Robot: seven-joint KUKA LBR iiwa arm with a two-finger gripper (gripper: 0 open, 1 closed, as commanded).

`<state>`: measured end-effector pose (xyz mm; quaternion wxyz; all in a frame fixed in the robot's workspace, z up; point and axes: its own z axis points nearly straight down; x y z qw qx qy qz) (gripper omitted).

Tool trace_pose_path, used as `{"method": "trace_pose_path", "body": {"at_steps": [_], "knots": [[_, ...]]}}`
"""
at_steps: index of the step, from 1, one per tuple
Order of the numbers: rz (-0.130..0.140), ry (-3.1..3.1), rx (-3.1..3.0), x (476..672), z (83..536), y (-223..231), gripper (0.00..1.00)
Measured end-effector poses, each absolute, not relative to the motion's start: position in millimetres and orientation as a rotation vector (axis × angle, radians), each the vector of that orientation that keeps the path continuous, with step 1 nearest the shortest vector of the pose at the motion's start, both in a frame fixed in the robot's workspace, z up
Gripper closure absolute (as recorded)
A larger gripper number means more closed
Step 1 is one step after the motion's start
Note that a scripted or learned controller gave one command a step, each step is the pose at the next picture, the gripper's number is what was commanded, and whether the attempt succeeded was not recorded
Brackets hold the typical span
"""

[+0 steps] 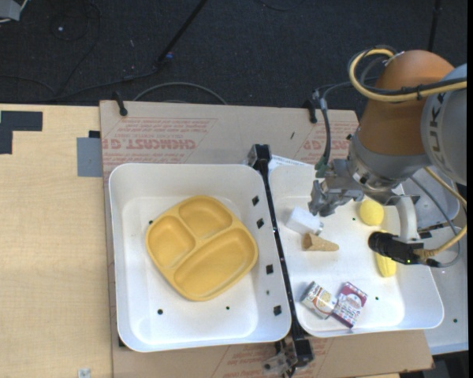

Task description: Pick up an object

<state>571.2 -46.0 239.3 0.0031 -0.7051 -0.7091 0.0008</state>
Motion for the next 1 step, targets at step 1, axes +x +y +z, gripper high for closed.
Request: {"method": "trace_pose_path", "body": {"at_steps": [1], "knots": [[0.004,-2.223,-2.214,570.4,240.3,2.1,1.0]]}}
